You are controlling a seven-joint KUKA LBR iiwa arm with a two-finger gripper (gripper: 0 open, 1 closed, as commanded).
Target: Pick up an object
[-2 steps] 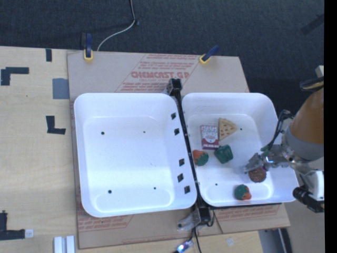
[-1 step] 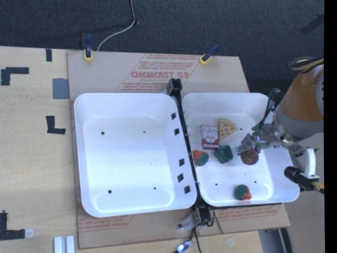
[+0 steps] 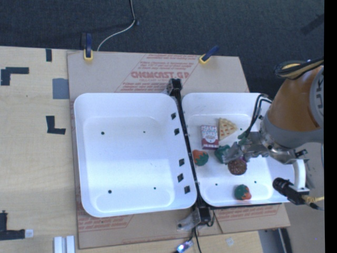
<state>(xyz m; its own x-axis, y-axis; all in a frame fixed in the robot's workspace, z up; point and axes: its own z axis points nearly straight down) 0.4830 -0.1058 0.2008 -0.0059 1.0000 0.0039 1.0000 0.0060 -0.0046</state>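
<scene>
glossy white plastic bins (image 3: 89,141), matt cardboard sheet (image 3: 152,73)

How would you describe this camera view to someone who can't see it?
A grey robot arm reaches from the right into the right white bin, its gripper over small toy foods: a red carton, pizza slice and brown disc. The left bin sits beside it.

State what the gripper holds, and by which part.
Cannot be told: the gripper sits low in the right bin by a teal object, hiding any hold.
</scene>
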